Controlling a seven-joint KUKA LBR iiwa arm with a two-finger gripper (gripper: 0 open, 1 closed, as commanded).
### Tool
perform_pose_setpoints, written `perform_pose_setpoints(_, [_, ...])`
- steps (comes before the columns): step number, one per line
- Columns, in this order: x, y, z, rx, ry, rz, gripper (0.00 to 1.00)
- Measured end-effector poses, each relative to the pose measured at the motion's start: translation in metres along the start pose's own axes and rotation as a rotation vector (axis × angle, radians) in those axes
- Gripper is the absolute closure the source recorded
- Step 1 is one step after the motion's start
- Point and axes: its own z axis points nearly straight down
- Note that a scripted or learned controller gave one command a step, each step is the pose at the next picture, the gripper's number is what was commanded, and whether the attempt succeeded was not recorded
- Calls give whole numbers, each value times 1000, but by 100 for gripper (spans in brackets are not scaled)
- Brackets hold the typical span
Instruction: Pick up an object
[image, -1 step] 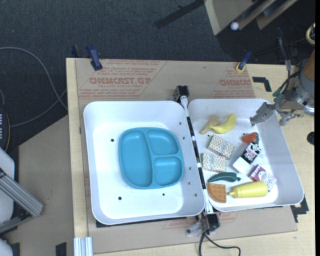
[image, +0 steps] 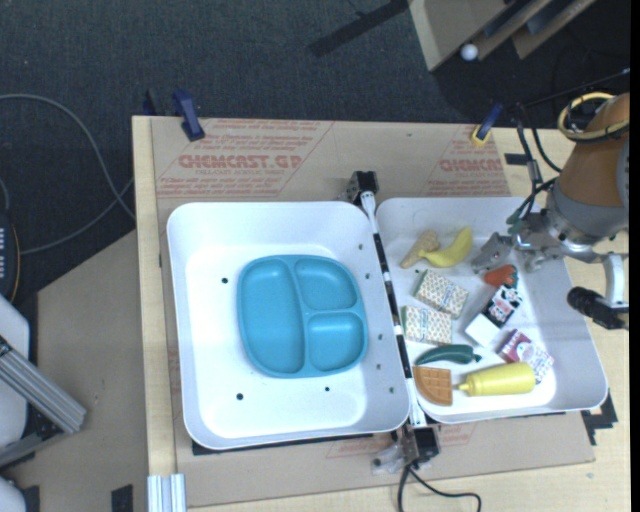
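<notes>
The right bin (image: 588, 368) holds several small items. My gripper (image: 506, 252) hangs low over the bin's upper middle, right above a small red item (image: 500, 275) and just right of a yellow banana (image: 453, 249). A tan piece (image: 421, 250) lies beside the banana. Below them are two patterned packets (image: 441, 292) (image: 427, 324), a black-and-white item (image: 508, 302), a white box (image: 482, 330), a green piece (image: 447, 354), a waffle (image: 433, 384), a yellow bottle (image: 497, 380) and a pink packet (image: 526, 350). I see nothing lifted off the bin floor.
The left bin (image: 195, 300) holds a blue divided plate (image: 300, 314) at its middle. The arm with its orange band (image: 595, 172) comes in over the right bin's far right corner. A black part (image: 598, 305) juts over the right rim.
</notes>
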Motion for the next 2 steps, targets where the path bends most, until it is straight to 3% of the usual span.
perform_pose_setpoints(1, [13,-15,22,-3,-1,0,0])
perform_pose_setpoints(2, [34,-53,21,-6,-2,0,0])
